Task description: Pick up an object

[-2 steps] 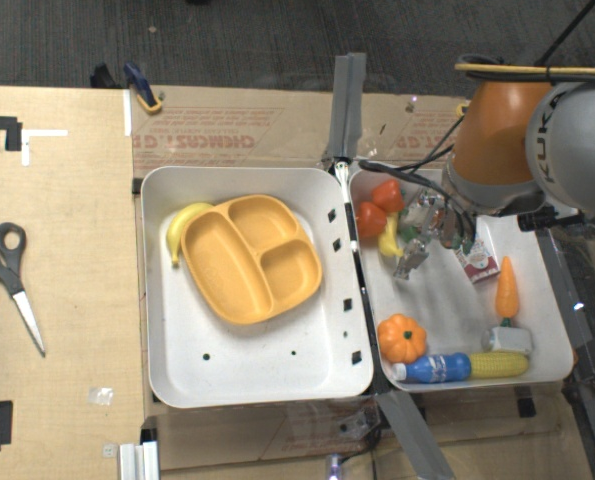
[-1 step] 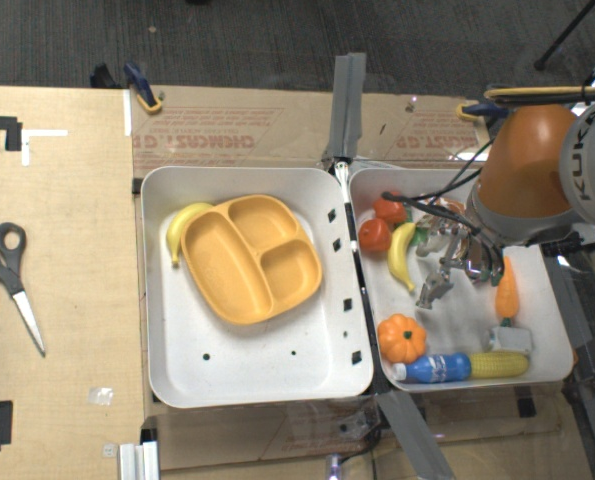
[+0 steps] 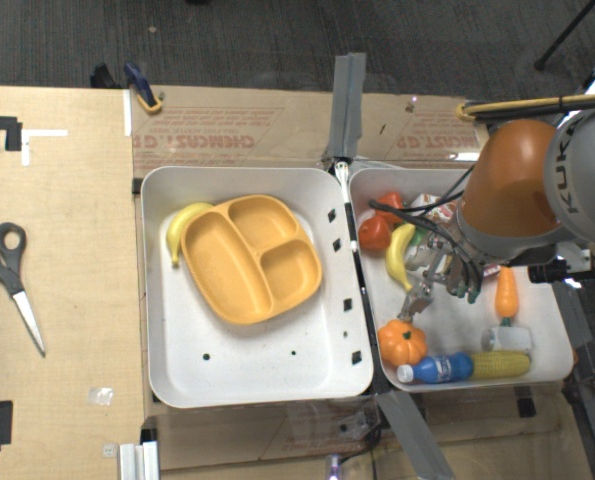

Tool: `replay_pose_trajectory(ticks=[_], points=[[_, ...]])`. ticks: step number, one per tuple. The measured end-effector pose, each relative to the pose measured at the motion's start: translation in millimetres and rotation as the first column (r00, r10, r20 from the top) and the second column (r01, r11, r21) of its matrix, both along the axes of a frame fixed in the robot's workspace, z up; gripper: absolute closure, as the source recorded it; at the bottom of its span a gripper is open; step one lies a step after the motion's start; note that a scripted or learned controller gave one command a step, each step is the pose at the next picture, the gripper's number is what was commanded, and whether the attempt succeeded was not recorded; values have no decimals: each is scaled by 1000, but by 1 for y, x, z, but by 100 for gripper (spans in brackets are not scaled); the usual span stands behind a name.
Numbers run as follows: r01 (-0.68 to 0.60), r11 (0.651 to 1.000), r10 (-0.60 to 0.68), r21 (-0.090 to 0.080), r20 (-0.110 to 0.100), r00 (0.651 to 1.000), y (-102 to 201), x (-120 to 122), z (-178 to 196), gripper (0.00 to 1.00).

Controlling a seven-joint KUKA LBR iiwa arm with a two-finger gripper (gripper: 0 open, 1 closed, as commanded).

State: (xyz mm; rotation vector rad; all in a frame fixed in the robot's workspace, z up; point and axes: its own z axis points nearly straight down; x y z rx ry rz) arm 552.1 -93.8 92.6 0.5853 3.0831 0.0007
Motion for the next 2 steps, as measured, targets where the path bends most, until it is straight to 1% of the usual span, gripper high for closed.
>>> replay_pose_trajectory(ticks=[1,2], points=[[23,1000,-23,0,0,1000,2,38,0,0],[101,995,-101,0,1,995,-4,46,0,0]])
